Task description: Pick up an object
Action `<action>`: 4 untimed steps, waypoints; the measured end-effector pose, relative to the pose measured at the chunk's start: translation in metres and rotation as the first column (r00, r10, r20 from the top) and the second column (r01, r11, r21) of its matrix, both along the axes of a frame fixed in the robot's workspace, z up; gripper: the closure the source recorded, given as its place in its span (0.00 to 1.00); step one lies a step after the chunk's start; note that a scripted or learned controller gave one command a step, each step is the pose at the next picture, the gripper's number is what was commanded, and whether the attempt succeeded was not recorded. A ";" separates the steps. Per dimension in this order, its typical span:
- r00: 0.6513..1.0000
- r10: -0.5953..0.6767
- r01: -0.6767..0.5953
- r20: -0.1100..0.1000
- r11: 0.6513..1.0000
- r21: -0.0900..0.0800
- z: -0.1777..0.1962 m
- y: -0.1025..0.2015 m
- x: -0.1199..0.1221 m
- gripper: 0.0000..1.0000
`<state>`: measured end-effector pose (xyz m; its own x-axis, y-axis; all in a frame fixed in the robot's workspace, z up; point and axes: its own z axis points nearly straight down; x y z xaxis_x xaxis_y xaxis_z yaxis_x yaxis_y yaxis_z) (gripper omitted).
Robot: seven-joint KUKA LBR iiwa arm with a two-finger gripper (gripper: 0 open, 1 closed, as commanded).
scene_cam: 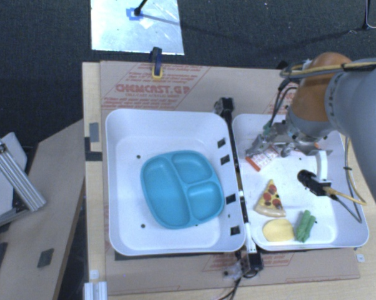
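Gripper [267,144] lowered over red packet [261,160] at right bin's [350,230] far end; grip state cannot be told. Nothing seen lifted; pick not yet done.

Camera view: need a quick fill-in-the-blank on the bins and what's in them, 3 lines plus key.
1. The blue divided plate lies in the ____ bin.
2. The pizza slice lies just above the ____ round piece.
3. The green item lies to the ____ of that round piece.

Missing words: left; yellow; right
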<state>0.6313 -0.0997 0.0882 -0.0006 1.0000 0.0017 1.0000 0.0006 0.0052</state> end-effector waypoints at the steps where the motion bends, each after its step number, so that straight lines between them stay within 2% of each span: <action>1: 1.000 0.000 0.000 0.017 1.000 -0.005 0.016 -0.001 0.004 1.00; 2: 1.000 -0.001 0.001 0.000 1.000 -0.003 0.071 -0.011 0.003 1.00; 4: 1.000 0.005 -0.005 0.004 1.000 -0.004 0.195 -0.014 0.020 1.00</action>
